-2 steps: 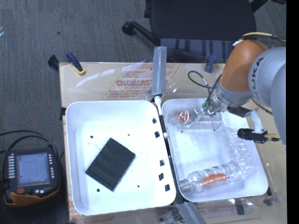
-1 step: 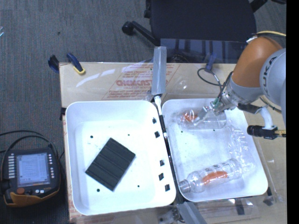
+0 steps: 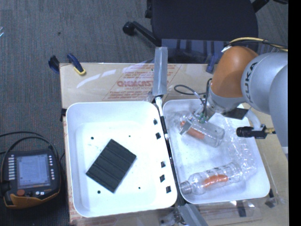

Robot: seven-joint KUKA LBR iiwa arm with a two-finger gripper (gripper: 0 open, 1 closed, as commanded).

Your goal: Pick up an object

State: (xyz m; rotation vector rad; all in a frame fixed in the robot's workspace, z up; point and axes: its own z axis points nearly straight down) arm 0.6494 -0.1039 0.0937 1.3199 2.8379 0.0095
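Note:
My gripper (image 3: 202,116) hangs low over the upper part of the right bin (image 3: 263,182), under the arm's orange band. It is right at the top edge of a clear plastic bottle (image 3: 203,132) with something orange inside, lying on its side. Whether it touches the bottle I cannot make out. A second clear bottle (image 3: 214,179) with orange inside lies near the bin's front. Crumpled clear plastic (image 3: 242,150) sits at the bin's right. A black ridged flat pad (image 3: 111,165) lies in the left bin (image 3: 75,126).
A grey metal bar (image 3: 161,74) stands at the back between the bins. Black clips (image 3: 162,164) line the shared rim. A teach pendant (image 3: 30,173) lies on the floor at left. An office chair (image 3: 202,13) stands behind the bench, and clamps (image 3: 70,64) sit at its back left corner.

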